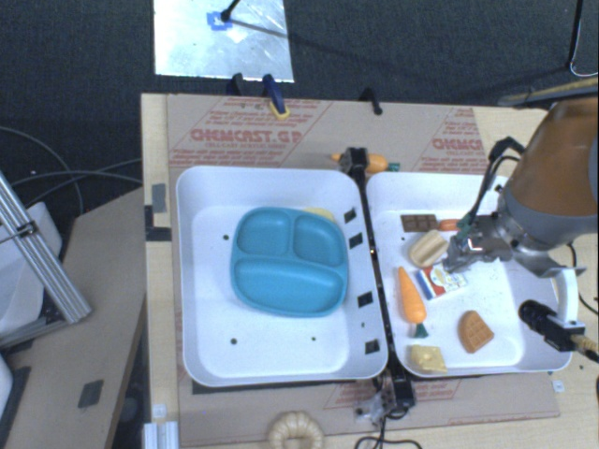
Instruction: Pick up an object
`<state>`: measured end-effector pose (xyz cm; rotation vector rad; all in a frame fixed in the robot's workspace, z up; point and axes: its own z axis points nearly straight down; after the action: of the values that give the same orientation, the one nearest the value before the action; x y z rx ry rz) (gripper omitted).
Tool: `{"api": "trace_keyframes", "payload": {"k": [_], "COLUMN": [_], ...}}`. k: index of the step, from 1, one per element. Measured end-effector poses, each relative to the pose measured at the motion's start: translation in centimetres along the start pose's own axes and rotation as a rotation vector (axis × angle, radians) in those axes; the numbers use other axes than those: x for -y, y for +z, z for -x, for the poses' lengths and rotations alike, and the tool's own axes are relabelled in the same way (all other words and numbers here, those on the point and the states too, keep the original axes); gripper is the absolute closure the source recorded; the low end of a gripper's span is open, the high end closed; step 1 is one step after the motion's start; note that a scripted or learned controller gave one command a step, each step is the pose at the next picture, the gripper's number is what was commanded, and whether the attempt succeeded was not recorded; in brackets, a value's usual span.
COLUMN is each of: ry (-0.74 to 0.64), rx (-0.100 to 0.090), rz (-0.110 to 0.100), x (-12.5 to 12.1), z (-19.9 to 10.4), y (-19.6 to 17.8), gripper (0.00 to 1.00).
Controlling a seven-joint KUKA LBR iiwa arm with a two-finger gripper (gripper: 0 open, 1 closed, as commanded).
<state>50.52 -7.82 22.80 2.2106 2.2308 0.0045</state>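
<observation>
The right bin (487, 187) holds several toy foods: a brown chocolate bar (418, 222), a tan bread roll (428, 248), an orange carrot (412, 295), a white card with red and blue print (440, 282), a brown waffle-like piece (475, 331) and a pale yellow piece (426, 358). My gripper (461, 253) hangs low over the middle of this bin, just right of the bread roll and above the card. Nothing shows between its fingers.
The left bin (201, 251) carries a blue sectioned plate (288, 260), with a pale yellow object peeking behind the plate's far edge. A small orange item (375, 164) lies beyond the bins on the cardboard. A beige ring (298, 430) sits at the bench's front edge.
</observation>
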Motion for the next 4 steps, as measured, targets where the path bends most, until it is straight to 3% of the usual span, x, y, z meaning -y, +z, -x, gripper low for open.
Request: {"api": "trace_keyframes", "payload": {"k": [2,4], "ry": [0.001,0.009], "rx": [0.000,0.002], "rz": [-0.002,-0.001], "x": [-0.3,-2.0], "z": [-7.6,-7.0], "y": [1.0,0.2], "gripper": [1.00,1.00]}}
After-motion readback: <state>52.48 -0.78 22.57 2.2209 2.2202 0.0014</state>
